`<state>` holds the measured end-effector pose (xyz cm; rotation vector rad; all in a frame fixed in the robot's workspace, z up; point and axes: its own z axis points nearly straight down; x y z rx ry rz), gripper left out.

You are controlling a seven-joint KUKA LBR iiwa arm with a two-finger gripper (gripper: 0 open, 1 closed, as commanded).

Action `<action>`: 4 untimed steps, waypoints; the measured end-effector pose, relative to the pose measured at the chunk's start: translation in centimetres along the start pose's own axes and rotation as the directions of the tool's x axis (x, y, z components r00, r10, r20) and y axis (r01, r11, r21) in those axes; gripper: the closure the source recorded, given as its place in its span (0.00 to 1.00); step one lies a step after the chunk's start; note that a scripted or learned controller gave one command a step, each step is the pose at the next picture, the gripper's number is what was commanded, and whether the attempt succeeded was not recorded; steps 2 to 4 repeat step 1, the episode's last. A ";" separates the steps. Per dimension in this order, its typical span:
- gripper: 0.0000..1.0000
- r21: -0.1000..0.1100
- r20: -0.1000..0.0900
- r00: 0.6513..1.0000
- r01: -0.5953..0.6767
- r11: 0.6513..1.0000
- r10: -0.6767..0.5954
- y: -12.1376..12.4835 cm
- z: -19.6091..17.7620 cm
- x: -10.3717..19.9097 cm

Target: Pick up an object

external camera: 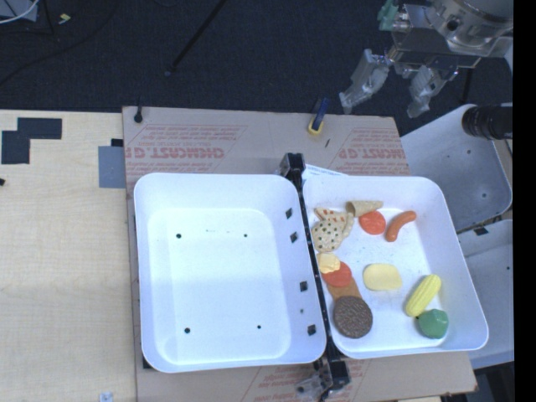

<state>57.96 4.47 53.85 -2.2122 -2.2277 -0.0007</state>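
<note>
The claw (390, 89) hung open and empty, its 2 fingers spread, high above the right bin (456, 249). The sausage (400, 224) lay directly below; the next move probably called for a descent.

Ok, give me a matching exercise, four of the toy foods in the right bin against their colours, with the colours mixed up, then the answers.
Things:
1. sausage
2. corn cob
3. round cookie
4. round piece in the bin's near right corner

Colours:
A. green
B. dark brown
C. orange-red
D. yellow

Pairs: 1-C, 2-D, 3-B, 4-A
</note>
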 end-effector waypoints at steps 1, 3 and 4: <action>0.00 0.004 0.001 1.000 0.001 1.000 -0.001 -2.9 0.1 7.3; 0.00 0.004 0.001 1.000 0.001 1.000 -0.001 -2.9 0.1 7.3; 0.00 0.004 0.001 1.000 0.001 1.000 -0.001 -2.9 0.1 7.3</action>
